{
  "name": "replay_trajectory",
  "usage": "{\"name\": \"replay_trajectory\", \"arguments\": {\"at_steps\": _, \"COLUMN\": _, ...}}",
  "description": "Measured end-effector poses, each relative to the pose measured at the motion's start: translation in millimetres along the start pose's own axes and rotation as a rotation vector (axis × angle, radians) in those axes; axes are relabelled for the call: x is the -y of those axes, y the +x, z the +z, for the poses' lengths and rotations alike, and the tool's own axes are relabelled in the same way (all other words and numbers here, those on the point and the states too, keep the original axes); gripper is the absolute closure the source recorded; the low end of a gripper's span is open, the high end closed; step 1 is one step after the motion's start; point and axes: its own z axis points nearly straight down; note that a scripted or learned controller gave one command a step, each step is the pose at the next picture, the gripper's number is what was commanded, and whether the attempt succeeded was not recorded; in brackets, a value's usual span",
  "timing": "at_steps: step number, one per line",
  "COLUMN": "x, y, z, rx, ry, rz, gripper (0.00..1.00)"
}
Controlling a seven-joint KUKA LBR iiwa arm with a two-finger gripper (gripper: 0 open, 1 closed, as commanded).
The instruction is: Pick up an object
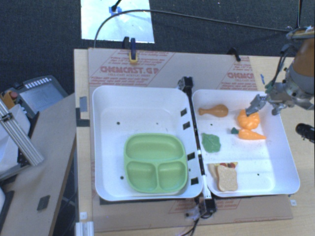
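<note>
Nearest the camera, a tan slice of toy bread lies at the front of the right-hand shallow white bin, with a green leafy toy vegetable behind it. Gripper hangs over the bin's back right area, fingers spread with nothing between them, one fingertip just above a rounded orange toy fruit. That fruit looks like the target; a plastic orange carrot touches it in front, so the fingers should straddle the fruit alone and descend straight. A brown toy drumstick lies to its left. Count: two bins, five food toys, one green divided plastic plate in the left-hand white bin.
</note>
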Motion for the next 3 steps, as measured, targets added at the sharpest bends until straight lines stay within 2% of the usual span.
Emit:
{"name": "replay_trajectory", "arguments": {"at_steps": 1, "x": -3, "y": 1, "z": -7, "rx": 0.002, "ry": -0.012, "rz": -0.003, "gripper": 0.0}}
{"name": "replay_trajectory", "arguments": {"at_steps": 3, "x": 3, "y": -3, "z": 116, "rx": 0.001, "ry": -0.008, "rz": -0.001, "gripper": 0.0}}
